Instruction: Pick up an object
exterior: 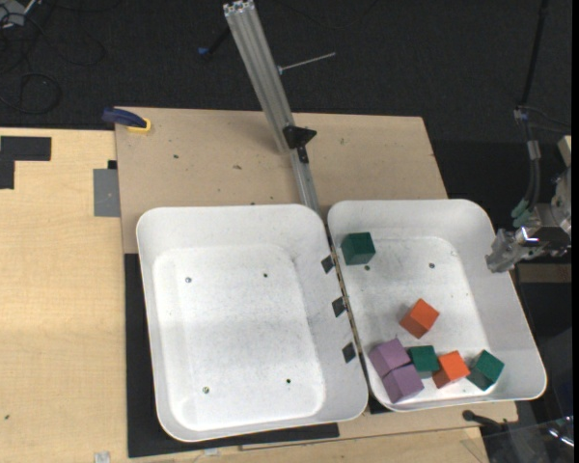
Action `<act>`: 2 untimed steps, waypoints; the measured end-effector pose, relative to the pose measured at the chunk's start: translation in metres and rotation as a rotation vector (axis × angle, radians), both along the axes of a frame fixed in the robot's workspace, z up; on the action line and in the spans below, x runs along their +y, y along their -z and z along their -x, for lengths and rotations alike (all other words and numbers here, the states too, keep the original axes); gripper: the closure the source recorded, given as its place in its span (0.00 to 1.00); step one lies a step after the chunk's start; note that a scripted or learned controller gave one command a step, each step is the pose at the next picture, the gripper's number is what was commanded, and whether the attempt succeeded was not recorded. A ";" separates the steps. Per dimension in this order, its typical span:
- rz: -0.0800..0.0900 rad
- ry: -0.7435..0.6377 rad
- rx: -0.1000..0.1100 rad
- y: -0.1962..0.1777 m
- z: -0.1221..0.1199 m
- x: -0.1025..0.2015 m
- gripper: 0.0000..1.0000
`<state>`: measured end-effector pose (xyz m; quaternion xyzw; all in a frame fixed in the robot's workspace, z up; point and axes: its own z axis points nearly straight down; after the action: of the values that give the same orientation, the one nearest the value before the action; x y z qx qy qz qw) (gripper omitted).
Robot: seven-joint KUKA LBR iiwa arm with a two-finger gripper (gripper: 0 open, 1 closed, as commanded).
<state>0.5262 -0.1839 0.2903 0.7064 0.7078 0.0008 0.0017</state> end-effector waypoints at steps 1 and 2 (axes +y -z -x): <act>-0.004 -0.001 0.006 0.006 -0.002 0.045 1.00; -0.004 -0.003 0.007 0.010 -0.004 0.099 1.00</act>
<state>0.5300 -0.0849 0.2805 0.7054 0.7088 -0.0004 -0.0023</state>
